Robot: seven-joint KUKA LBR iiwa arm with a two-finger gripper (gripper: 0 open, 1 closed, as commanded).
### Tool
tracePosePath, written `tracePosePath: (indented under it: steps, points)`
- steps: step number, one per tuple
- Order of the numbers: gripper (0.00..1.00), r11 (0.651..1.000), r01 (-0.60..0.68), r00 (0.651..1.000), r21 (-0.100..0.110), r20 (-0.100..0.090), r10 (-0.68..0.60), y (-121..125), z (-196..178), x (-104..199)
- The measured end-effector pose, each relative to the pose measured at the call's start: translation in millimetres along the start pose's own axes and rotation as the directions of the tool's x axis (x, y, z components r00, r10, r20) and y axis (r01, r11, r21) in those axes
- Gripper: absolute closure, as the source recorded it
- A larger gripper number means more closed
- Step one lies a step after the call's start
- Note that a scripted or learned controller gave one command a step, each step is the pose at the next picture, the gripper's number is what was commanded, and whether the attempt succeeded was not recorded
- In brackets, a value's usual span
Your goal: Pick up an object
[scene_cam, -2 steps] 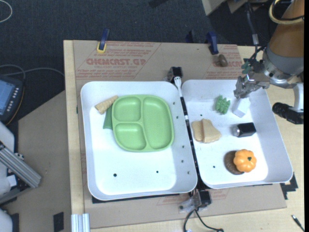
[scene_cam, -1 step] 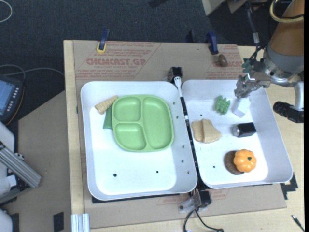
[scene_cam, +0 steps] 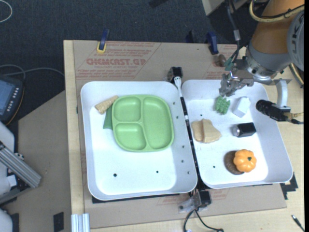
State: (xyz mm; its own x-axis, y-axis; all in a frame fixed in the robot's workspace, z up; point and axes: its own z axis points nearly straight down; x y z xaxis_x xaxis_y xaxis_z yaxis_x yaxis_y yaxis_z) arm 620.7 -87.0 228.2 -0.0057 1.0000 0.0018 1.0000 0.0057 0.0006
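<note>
Reading "CHEMCAST GP" in red on the brown board (scene_cam: 120, 59) under two white bins (scene_cam: 96, 144), upper middle of the frame; dark carpet (scene_cam: 58, 13) beyond. Hanging at upper right, gripper (scene_cam: 231, 87) just above a small green toy (scene_cam: 222, 105) in the right bin; finger gap impossible to tell.

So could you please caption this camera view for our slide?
Gripper poised over small green object in the right bin.
</note>
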Motion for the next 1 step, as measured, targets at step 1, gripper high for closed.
tracePosePath:
  steps: [1]
  points:
    - [1.00,1.000,0.000,1.000,-0.004,0.001,0.000,24.9,-4.8,52.1]
